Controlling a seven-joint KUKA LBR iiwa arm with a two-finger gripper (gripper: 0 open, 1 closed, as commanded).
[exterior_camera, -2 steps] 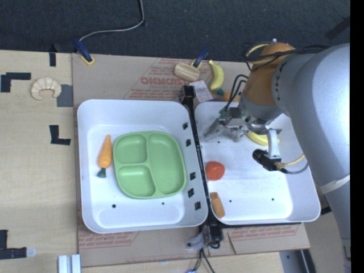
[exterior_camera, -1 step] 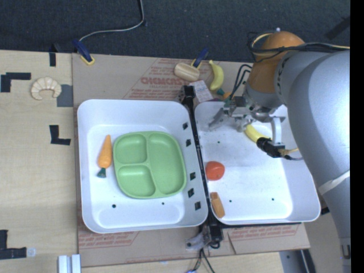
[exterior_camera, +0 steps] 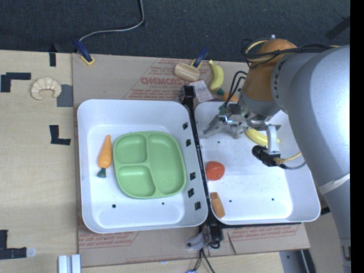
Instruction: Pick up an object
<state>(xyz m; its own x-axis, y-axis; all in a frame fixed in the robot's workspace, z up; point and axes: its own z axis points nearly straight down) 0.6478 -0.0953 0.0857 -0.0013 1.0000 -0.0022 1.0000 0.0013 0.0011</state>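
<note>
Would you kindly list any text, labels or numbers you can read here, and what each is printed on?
"CHEMCASE", red and blurred, my best reading: on the cardboard sheet under the bins.
Red print on the cardboard's front edge: too small to read.
Small packet behind the bins: printing unreadable.

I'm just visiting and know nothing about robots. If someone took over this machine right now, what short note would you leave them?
Pincer: low in the right bin, near its upper left corner; nothing seen held.
Right bin: red tomato-like piece, small orange piece at the lower left, yellow banana partly under the arm.
Left bin: green divided plate, carrot beside it.
Done: no object lifted yet.
Left: grasp one and raise it.
</note>
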